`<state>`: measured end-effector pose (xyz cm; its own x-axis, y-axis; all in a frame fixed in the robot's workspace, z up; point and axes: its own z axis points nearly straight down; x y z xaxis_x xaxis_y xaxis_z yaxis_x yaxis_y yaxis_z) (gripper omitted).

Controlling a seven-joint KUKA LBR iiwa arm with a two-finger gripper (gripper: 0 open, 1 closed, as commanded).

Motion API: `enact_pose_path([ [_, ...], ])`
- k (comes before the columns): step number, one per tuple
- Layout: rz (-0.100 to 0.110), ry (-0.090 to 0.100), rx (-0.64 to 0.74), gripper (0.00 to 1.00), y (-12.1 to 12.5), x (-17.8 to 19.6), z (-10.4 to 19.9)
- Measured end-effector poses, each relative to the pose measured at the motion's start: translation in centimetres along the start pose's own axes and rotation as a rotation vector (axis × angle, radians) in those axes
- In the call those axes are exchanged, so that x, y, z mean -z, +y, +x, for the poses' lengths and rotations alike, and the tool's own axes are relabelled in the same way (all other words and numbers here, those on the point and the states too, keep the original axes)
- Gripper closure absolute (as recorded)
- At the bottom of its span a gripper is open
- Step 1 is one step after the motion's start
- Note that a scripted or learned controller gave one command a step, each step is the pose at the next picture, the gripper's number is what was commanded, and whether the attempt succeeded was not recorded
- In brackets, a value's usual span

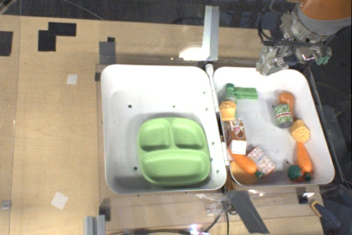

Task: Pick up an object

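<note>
The left bin [115,118] holds a green divided tray [173,151]. The right bin [324,143] holds toy foods, including a carrot [303,157] near its right wall. The tool [272,63] hovers over that bin's far edge; finger state cannot be determined.

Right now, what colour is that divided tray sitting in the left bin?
Light green: the divided tray shows plainly in the camera view, against the white left bin.
</note>
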<state>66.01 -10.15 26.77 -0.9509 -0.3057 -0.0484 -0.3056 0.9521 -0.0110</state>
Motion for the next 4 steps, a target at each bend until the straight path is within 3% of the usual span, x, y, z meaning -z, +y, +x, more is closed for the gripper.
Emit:
enact_pose_path([
  [2, 0.005, -0.024, 0.001, 1.0, 0.0, 2.7, -0.7],
  [3, -0.01, 0.036, 0.056, 1.0, -0.4, 1.6, -1.1],
  [4, -0.006, 0.023, 0.056, 1.0, -0.4, 3.1, -1.4],
])
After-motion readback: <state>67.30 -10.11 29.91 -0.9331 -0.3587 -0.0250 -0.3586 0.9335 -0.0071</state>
